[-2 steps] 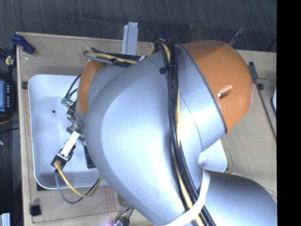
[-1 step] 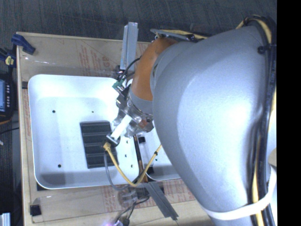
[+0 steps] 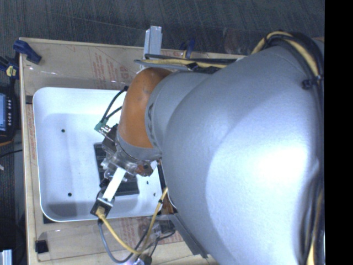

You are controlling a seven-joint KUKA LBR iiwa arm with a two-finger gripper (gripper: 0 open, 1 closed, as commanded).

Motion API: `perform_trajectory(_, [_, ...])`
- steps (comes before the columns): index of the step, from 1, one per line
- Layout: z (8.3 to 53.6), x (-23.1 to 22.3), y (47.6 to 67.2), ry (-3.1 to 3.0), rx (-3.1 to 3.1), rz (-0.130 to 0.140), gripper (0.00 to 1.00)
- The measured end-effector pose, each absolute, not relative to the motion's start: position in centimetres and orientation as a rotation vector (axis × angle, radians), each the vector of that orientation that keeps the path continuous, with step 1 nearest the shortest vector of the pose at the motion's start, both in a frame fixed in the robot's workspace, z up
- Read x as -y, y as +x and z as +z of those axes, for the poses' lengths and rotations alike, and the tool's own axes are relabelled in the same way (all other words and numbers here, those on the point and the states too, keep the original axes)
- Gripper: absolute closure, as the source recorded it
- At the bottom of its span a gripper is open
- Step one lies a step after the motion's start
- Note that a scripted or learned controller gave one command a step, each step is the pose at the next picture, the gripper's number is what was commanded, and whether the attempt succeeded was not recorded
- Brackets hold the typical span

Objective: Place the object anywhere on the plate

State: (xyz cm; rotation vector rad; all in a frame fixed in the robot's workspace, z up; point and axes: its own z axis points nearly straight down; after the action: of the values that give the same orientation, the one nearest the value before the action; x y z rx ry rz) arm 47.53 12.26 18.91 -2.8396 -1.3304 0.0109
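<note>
My gripper (image 3: 118, 170) hangs over the right part of the left white bin (image 3: 60, 148), below the orange band (image 3: 138, 112) of the wrist. A dark shape lies directly under it on the bin floor, and I cannot tell whether this is part of the gripper, its shadow or an object. The grey arm (image 3: 237, 159) hides the right side of the bench, including whatever lies there.
The left bin's floor to the left of the gripper is bare white with a few small dark dots. A wooden bench frame (image 3: 83, 65) surrounds the bin. A blue clamp (image 3: 25, 49) sits at the far left corner, and a dark device (image 3: 8, 112) stands at the left edge.
</note>
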Motion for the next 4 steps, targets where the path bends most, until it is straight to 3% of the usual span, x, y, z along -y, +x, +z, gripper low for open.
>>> perform_trajectory(1, [19.0,-6.3,54.3,-2.833,1.35,0.007,1.0])
perform_trajectory(2, [9.8,-12.4,48.2,-2.834,1.343,0.005,1.0])
perform_trajectory(3, [9.6,-22.0,53.2,-2.766,1.482,0.008,1.0])
perform_trajectory(4, [23.2,-21.9,50.7,-2.452,1.96,0.0,1.0])
